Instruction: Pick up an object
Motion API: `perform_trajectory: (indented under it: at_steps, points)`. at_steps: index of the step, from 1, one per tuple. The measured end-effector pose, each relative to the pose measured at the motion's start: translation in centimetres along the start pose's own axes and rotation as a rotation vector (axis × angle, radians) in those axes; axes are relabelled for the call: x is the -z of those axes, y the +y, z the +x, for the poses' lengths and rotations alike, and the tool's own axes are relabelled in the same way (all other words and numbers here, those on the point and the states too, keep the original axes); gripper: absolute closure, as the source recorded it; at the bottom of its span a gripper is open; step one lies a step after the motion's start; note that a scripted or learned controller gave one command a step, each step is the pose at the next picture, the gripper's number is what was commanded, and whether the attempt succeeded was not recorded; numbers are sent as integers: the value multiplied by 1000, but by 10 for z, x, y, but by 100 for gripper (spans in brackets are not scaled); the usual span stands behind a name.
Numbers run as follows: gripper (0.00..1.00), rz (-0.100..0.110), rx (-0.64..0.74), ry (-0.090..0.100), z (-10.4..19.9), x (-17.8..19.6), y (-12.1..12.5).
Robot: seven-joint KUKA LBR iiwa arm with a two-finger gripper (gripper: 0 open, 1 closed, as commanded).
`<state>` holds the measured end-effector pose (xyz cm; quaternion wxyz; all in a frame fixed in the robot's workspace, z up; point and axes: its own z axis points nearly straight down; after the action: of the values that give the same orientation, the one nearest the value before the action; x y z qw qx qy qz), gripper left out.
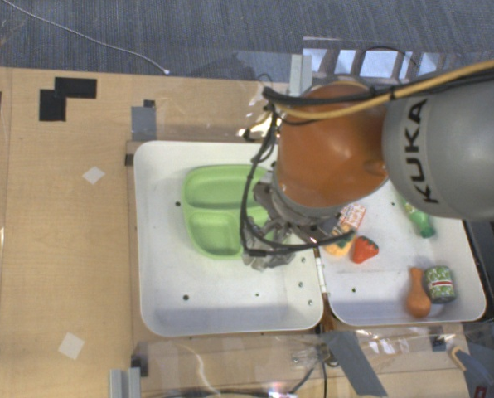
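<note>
A green divided tray (215, 208) lies in the left white bin (164, 297). My gripper (268, 254) hangs over the tray's right edge, under the orange band of the arm (330, 152), and cables hide its tips. In the right white bin (380, 305) lie a red strawberry-like piece (364, 249), a yellow piece (338, 248), a red-and-white packet (352, 216), a green object (418, 220), an orange pear-shaped piece (418, 293) and a small green-labelled can (439, 283).
The arm covers the inner part of both bins and the wall between them. Wooden bench surface (56, 247) spreads to the left. Metal brackets (143, 121) stand at the bin corners. Cables (255, 197) loop down beside the wrist.
</note>
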<state>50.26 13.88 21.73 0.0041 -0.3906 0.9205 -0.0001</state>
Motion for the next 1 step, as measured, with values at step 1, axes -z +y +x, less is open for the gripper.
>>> perform_trajectory:
  at_steps: [1]
  points:
    - [100,-1,-410,0,-11,-11,7]
